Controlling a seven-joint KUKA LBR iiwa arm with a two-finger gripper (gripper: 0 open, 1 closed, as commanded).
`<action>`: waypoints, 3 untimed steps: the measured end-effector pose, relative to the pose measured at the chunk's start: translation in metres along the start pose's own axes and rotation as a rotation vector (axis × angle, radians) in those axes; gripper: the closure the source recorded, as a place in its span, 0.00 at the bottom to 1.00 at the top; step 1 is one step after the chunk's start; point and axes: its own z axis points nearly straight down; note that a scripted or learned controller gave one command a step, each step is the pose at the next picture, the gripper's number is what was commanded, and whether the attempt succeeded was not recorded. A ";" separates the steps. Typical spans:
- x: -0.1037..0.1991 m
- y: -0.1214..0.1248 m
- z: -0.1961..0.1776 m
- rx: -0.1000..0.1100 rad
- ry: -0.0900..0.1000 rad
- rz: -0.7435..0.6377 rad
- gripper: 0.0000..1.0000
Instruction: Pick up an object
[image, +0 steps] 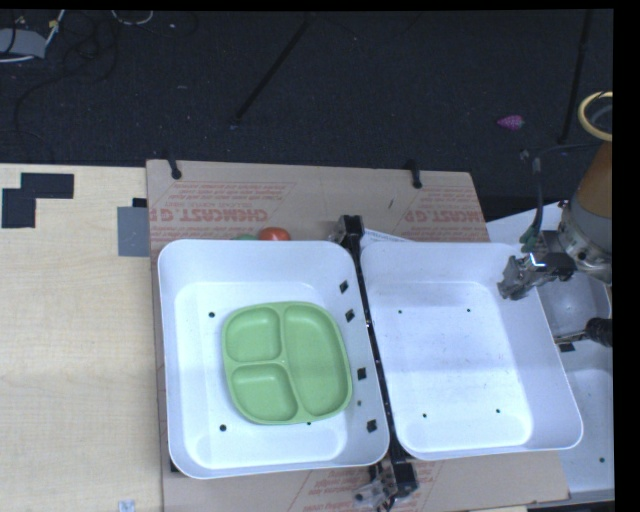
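Green divided plate (287, 362) seen lying flat in left bin (190, 300); gripper (520, 275) positioned over right bin (545, 400) edge, state indiscernible.

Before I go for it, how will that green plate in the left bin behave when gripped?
The green plate looks like rigid moulded plastic, so probably stiff and light. It lies flat with a low rim, so the gripper may slip off. Its glossy surface could slide along the bin if pushed.
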 end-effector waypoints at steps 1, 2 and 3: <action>0.059 0.004 -0.007 0.001 0.002 -0.003 1.00; 0.117 0.004 0.003 0.003 0.002 -0.003 1.00; 0.164 0.002 0.011 0.003 0.001 -0.002 1.00</action>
